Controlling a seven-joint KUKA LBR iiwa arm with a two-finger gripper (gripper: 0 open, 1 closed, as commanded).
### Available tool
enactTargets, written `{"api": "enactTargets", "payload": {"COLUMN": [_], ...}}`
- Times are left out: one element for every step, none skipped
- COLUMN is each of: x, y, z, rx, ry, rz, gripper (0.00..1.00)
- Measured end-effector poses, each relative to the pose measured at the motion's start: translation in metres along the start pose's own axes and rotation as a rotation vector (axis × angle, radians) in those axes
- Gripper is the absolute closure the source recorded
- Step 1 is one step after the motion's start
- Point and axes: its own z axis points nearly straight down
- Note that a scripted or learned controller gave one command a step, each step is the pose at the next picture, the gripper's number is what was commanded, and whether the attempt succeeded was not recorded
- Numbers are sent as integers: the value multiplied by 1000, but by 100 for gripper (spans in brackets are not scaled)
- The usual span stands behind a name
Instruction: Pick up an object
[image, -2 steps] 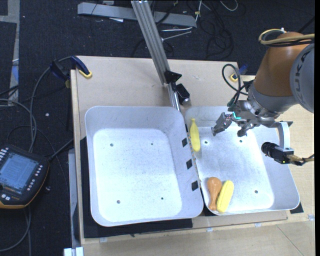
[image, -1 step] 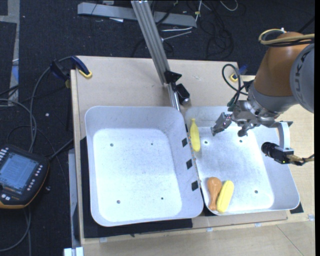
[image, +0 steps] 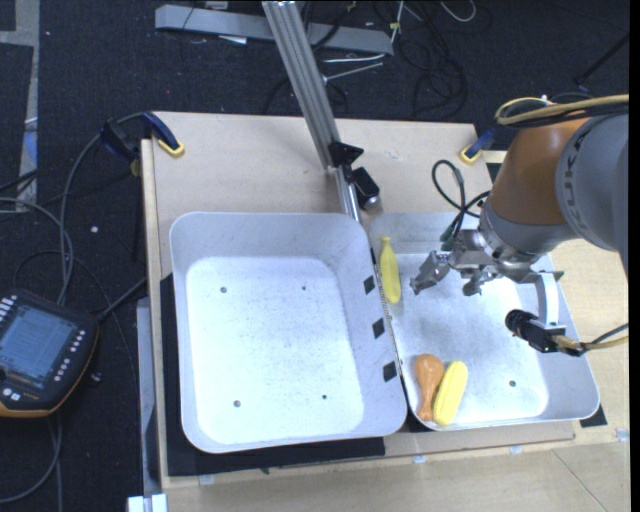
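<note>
**Gripper hovering over right bin, nothing held**

The gripper (image: 447, 277) is hanging over the right bin (image: 575, 395) with fingers apart, gripping nothing. A yellow banana (image: 389, 270) is lying just beside it against the bin's left wall. An orange toy (image: 428, 382) and yellow toy (image: 450, 391) are touching near the front.

Were white and speckled: both bins (image: 270, 250). Was yellow: the banana (image: 389, 270) near the orange drumstick (image: 428, 380). Was yellow too: the corn (image: 450, 392).
</note>
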Motion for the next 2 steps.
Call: {"api": "enactTargets", "payload": {"x": [-1, 0], "y": [-7, -7], "z": [45, 61], "rx": [-1, -4], "ry": [0, 0], "rz": [0, -1], "gripper": [0, 0]}}
